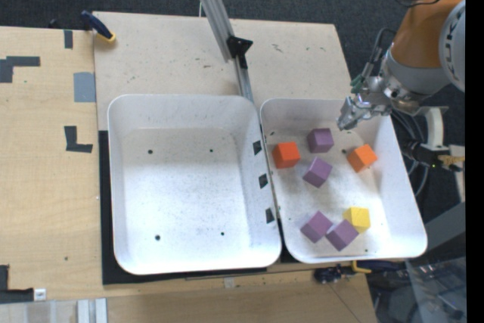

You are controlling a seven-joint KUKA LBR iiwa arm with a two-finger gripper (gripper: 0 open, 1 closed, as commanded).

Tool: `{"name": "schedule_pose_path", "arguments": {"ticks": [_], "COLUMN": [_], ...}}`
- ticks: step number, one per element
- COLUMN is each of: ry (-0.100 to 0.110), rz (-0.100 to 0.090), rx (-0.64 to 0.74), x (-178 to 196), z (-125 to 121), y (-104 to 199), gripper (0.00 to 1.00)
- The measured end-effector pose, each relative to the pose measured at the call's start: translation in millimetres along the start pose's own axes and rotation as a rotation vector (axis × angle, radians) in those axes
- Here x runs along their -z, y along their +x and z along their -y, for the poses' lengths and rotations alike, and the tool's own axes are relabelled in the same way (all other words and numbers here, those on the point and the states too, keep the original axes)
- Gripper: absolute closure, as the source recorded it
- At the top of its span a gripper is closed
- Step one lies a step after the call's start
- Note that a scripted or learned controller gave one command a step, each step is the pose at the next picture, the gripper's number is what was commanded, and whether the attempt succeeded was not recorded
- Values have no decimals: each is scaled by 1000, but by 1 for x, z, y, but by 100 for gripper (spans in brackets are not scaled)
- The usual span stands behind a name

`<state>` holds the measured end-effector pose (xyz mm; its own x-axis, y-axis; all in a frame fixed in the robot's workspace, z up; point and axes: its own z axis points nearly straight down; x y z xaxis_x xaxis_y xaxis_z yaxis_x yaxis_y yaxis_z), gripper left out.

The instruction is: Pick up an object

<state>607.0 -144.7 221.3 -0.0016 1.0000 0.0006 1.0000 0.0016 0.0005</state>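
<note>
A: Camera view. The gripper (349, 119) hangs over the far edge of the right bin (404, 197), toward its far right corner. Whether it is open or closed you cannot tell here; nothing is seen held in it.

B: And the candidates for picking?

A: All lie in the right bin. An orange cube (286, 154) sits by the left wall; a purple cube (321, 139) lies just beside it toward the far edge; a second orange cube (362, 156) rests near the right wall, closest to the gripper. A purple cube (317, 172) occupies the middle. Near the front edge, two purple cubes (328, 230) touch, with a yellow cube (358, 218) against them.

B: Which should you choose?

A: In judgement, the orange cube by the right wall: it stands apart from its neighbours. Centre over it, square the approach to its faces, and keep clear of the wall. The left bin (121, 163) plays no part.
</note>
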Motion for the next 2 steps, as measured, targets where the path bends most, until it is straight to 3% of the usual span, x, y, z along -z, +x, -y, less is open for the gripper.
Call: {"name": "schedule_pose_path", "arguments": {"ticks": [2], "ry": [1], "rz": [-1], "rx": [5], "x": [4], "z": [-19], "y": [104], "gripper": [100]}}
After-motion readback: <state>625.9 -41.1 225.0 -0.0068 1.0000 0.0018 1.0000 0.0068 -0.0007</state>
